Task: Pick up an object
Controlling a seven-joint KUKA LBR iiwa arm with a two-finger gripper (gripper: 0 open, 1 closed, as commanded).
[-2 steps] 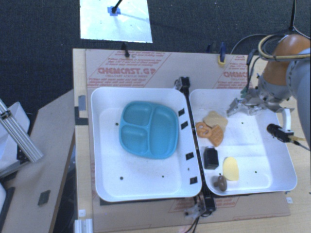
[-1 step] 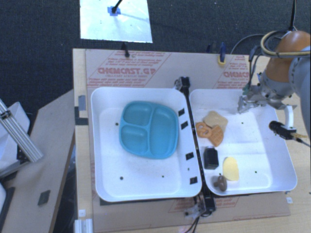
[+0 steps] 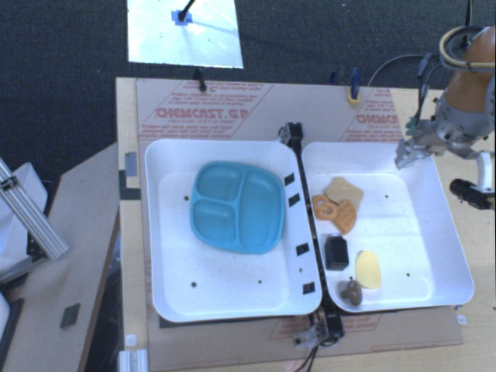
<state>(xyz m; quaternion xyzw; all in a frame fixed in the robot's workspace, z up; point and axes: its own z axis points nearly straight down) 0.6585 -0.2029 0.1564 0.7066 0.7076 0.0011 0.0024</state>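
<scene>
Five small things, nothing held

Five small objects lie in the right bin [image 3: 434,208], all down toward its inner wall and well away from the fingers [image 3: 408,155], which hang over the bin's far right corner. The fingers look drawn close together with nothing between them, though at this size I cannot tell how far apart they really stand.

Nearest the fingers, down and to their left, sits a tan slice [image 3: 344,190] that looks like toy bread, touching an orange pretzel-like piece [image 3: 335,211]. Farther off in the same direction lie a black block [image 3: 336,252], a pale yellow oval [image 3: 368,270] and, farthest of all, a small brown lump [image 3: 352,291].

All five look light and rigid (moulded plastic, most likely), so weight should be no trouble; slipping might be. The yellow oval looks smooth and rounded and could squirt out of a pinch. The black block seems the safest choice: flat, parallel sides, standing apart from its neighbours, best taken across its narrow width. The bread and pretzel lie flat and touching, which leaves little room for a finger between them.

The left bin [image 3: 167,231] carries a blue divided plate [image 3: 236,206], wide and low, a poor fit for these fingers.
</scene>
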